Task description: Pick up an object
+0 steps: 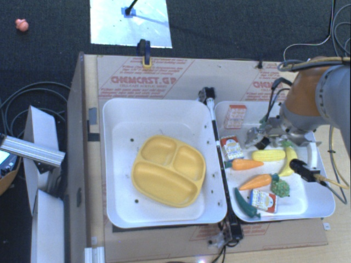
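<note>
On the surface [164,73], centre of the frame: two shallow white bins side by side.

Left bin [118,163]: one yellow sectioned tray [169,170], three compartments, lying flat near the bin's middle.

Right bin [323,201]: a cluster of toy foods and small packets.
- Corn cob [269,155], yellow, lying across the bin's middle.
- Carrot [247,164], orange, just below and left of the corn.
- Second carrot [255,182], orange, lower centre, tilted.
- Banana [289,162], yellow, right of the corn, touching or nearly touching it.
- Broccoli [281,187], green, at the second carrot's right end.
- Red-and-white packet [230,147], against the bin's left wall.
- Flat card [236,116], red print, upper left corner of the bin.
- Small packet [265,201], white with blue edge, near the bin's lower rim, with a dark green piece [243,200] beside it.

Arm [323,95], grey with orange band, enters from the right of the frame over the right bin.

Claw [264,136]: low, just above the corn cob in the picture; whether its fingers stand apart or together cannot be told, and nothing is seen clamped between them.
</note>
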Available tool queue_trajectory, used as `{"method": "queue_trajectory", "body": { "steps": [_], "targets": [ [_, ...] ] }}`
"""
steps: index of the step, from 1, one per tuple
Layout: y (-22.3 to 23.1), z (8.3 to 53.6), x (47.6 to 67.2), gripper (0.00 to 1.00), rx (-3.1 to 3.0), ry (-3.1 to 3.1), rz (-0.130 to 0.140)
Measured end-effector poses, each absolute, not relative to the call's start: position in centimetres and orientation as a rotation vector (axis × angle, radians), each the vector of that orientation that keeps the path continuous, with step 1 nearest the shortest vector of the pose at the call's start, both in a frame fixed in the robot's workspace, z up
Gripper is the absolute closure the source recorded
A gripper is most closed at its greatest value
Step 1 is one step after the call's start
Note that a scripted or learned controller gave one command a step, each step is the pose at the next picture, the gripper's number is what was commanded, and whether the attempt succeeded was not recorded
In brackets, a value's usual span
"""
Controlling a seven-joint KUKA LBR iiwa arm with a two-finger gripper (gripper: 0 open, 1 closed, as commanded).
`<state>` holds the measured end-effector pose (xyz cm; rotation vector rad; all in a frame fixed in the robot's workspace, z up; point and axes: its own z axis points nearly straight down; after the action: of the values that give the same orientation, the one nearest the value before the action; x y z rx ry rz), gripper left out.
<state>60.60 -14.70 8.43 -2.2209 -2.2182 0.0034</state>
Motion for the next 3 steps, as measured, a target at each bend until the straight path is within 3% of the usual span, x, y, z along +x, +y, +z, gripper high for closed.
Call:
{"method": "queue_trajectory", "body": {
  "steps": [1,2,3],
  "targets": [
    [-16.0,8.4,56.6,0.00,-2.222,-2.218,0.004],
    [-12.3,8.6,66.3,0.00,-2.207,-2.235,0.004],
    [-16.2,8.4,60.6,0.00,-2.222,-2.216,0.001]
  ]
}}
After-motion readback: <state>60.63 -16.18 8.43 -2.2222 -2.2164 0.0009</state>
